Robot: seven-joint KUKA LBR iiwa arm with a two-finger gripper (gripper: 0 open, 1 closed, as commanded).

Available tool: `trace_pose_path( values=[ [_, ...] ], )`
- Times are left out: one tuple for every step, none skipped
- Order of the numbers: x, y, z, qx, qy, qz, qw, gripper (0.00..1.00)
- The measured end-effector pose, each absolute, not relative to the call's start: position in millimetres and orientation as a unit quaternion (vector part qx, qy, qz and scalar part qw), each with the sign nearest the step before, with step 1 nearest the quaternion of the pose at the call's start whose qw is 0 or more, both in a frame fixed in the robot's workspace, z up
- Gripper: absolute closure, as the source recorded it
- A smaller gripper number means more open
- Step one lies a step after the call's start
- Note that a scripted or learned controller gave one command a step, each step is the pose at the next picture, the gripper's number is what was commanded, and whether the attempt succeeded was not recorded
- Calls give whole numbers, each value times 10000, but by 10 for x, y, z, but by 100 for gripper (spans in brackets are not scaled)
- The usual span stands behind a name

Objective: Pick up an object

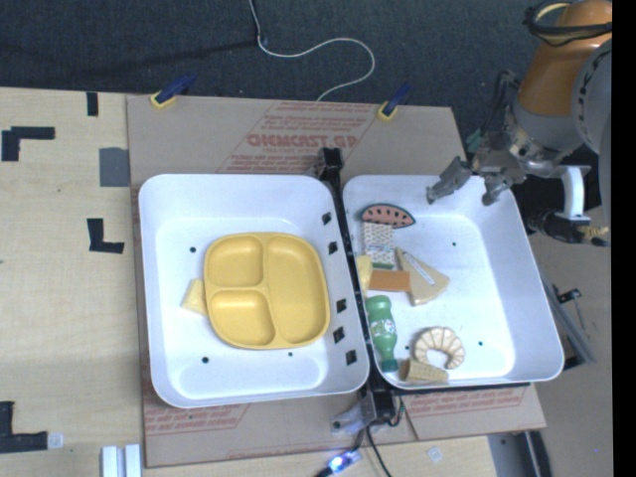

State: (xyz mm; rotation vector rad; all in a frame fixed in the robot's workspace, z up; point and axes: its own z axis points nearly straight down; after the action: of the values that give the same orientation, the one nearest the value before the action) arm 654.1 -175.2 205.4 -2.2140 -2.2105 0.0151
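The robot arm (586,63) is grey, with a fat orange band above the wrist. The band is smooth and shiny, like a round cap, with a dark line near its top. Below it the wrist gets thinner and turns silver grey. The hand (465,185) is small and dark grey, with two thin metal fingers (444,184)

1. Dark grey carpet floor (119,18) along the top, crossed by a thin white cable (328,48) curling in a loop.
2. Pale wooden bench (50,296) below, marked with black tape pieces (28,139).
3. Brown cardboard sheet (288,137) with red print lying on the bench, pinned at its far edge by two blue-and-yellow clamps (174,89).
4. Even, soft light; faint shadows only.
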Motion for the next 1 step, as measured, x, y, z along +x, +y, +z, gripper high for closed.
trace_pose_path(
  values=[
    [6571, -1748, 2151, -7066, -7077, 5, 4, 0]
  ],
)
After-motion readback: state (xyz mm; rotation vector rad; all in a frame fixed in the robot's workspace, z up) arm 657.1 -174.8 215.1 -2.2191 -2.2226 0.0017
